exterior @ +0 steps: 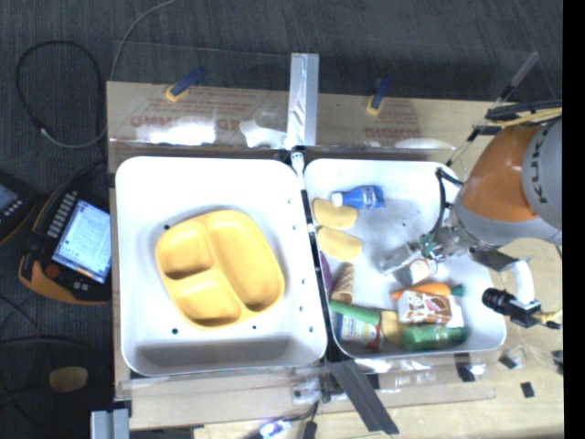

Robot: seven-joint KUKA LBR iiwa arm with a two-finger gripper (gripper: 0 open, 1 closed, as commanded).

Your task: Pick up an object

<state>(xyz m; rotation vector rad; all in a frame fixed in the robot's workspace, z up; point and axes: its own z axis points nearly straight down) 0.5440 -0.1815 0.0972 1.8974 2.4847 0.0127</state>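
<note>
The end effector (422,252) is hanging low in the right bin (402,174), beside the carton (426,306), likely seeking a pick among clutter; its grip state cannot be told

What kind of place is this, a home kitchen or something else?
Probably a robotics lab, not a kitchen. A robot arm reaches over two white bins on a bench. A handheld controller and loose cables lie on the carpet beside it.

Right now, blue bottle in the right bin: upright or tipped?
Tipped. The blue bottle lies on its side on the right bin floor, white cap end pointing left.
</note>
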